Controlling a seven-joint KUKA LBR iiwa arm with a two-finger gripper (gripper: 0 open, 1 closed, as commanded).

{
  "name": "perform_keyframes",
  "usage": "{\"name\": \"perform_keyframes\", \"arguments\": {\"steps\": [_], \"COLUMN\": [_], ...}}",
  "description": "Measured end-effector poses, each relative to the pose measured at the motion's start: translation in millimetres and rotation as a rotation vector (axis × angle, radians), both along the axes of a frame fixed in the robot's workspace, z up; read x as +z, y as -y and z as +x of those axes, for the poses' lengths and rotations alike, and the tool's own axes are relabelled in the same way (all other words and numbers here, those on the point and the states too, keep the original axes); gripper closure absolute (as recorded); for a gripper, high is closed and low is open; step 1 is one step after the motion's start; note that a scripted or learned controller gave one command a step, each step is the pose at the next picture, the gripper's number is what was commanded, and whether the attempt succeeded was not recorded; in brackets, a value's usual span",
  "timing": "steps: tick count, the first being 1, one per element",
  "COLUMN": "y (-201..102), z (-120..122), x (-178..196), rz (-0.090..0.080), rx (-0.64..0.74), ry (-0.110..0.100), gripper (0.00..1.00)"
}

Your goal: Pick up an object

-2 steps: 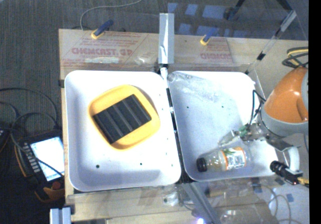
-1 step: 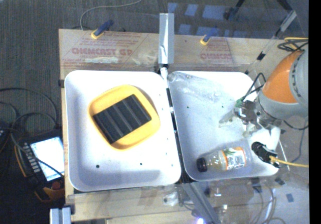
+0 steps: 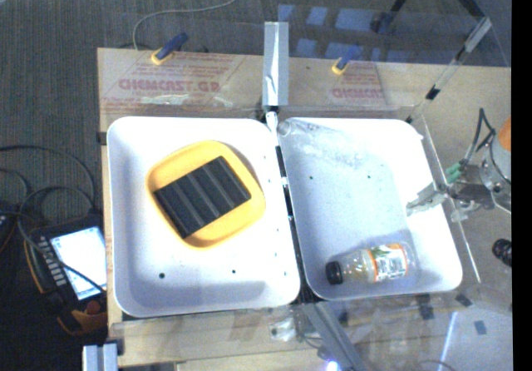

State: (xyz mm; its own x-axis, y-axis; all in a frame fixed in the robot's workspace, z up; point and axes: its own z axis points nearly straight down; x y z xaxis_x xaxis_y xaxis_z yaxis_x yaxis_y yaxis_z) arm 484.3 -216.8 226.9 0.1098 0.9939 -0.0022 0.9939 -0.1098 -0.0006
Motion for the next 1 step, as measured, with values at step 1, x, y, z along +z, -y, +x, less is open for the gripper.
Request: {"name": "perform_keyframes", "arguments": {"steps": [1], "y": [-24.9], "z": [-0.9], "x": [-109.4], "rz": [0.005], "rx": [-0.008], "ry": [-0.003], "gripper": [0.0]}}
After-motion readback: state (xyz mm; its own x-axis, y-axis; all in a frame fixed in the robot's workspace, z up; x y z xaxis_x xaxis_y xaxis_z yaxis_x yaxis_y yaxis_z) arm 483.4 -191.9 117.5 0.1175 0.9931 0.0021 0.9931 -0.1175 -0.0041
